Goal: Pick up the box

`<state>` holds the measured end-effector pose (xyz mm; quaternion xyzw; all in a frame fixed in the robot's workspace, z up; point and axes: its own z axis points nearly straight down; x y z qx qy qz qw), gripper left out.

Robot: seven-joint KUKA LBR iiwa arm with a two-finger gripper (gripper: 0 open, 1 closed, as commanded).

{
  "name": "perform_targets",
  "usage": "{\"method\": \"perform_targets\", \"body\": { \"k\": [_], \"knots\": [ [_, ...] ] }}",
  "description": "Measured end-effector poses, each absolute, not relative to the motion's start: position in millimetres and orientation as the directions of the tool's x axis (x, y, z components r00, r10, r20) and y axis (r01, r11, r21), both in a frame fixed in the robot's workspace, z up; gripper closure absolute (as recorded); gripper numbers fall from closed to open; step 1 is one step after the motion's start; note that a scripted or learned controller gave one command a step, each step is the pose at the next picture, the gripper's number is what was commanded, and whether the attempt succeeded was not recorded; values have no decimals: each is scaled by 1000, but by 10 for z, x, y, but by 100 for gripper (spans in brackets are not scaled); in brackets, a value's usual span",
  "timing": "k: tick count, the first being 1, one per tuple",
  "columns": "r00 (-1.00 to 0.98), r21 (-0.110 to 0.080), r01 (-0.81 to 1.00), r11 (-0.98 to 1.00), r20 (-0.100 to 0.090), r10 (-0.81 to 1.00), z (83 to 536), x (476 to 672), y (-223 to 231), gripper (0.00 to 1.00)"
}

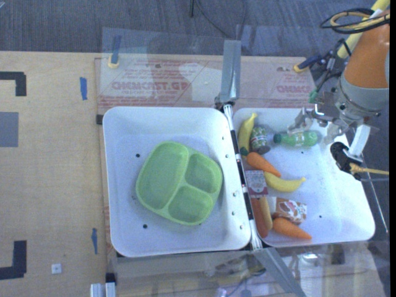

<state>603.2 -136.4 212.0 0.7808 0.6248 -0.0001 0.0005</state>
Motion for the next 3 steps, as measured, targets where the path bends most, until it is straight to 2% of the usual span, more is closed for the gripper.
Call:
{"method": "perform_targets", "body": {
  "k": [1, 2, 3],
  "knots": [
    [348, -2, 937, -348, 0, 937, 1227, 5498, -1460, 0],
    [507, -1, 862, -507, -2, 862, 868, 6364, -1766, 0],
    [503, 3, 864, -503, -4, 864, 986, 6381, -1758, 100]
  ]
}}
